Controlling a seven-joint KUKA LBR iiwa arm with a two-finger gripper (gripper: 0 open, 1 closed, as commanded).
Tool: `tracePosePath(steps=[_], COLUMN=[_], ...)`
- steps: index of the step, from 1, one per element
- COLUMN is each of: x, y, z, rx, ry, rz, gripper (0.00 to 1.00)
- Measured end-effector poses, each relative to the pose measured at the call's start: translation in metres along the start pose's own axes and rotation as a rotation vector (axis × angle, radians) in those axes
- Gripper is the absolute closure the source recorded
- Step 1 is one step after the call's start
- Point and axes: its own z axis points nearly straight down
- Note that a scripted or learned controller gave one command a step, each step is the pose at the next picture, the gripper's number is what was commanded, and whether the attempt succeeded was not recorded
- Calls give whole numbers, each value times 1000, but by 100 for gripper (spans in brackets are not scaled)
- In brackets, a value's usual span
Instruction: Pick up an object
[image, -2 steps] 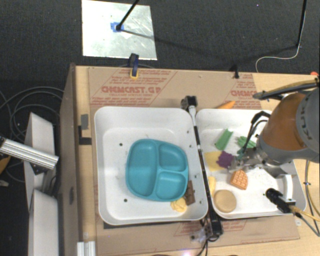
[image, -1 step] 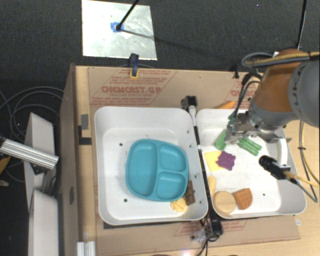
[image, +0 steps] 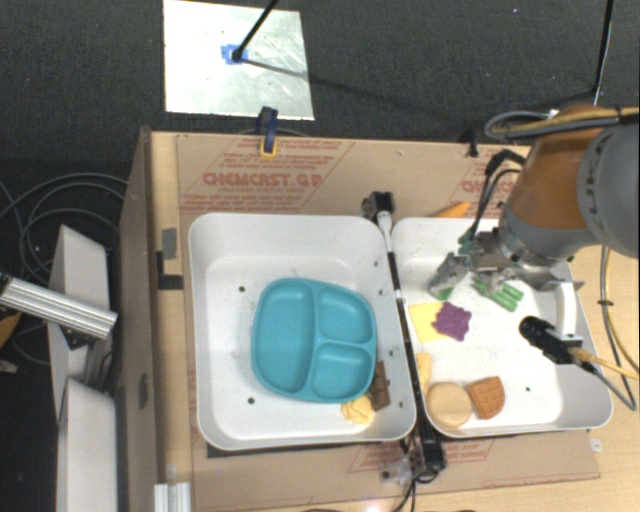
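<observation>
Over the right bin's (image: 565, 385) far part, claw (image: 472, 270) hangs low beside green piece (image: 503, 294); its spread cannot be told. Nothing visibly gripped; pick not yet done.

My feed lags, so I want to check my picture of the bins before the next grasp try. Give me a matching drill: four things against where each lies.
Things
1. blue divided plate
2. purple piece
3. green piece
4. round tan piece

Places
A. right bin, lower left corner in the view
B. middle of the left bin
C. right bin, upper part, just right of the gripper
D. right bin, against the yellow flat piece

Pairs: 1-B, 2-D, 3-C, 4-A
</observation>
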Motion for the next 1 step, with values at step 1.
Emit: tracePosePath(steps=[1], x=[-35], y=[-15], z=[75], rx=[8], ry=[-1], rz=[5], gripper=[0])
